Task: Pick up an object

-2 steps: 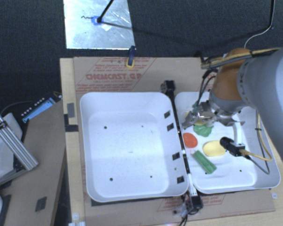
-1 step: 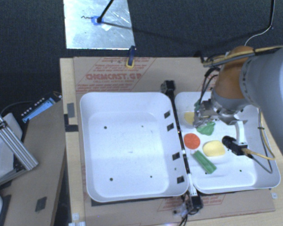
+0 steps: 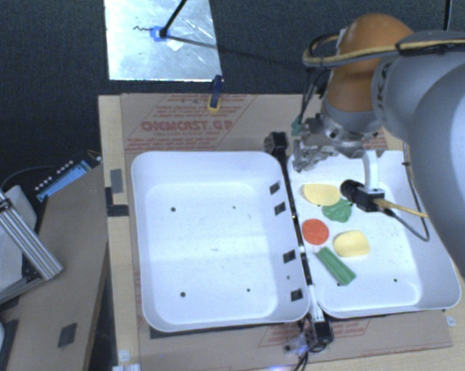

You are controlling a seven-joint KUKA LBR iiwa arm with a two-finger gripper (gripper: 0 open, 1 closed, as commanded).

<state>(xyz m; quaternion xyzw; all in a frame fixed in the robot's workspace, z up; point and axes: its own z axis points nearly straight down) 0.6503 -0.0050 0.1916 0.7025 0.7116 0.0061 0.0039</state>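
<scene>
Approach stage: nothing lifted yet.
Left bin [image 3: 212,243] bare; right bin [image 3: 398,281] holds the objects [image 3: 336,229] near its left wall. Gripper [image 3: 312,156] hovers above them, finger state cannot be told; next move requires descent onto one piece.

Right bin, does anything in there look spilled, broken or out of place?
Nothing stands out. The yellow slice, green leaf, red disc, yellow lump and green stick lie loose in the right bin.
</scene>
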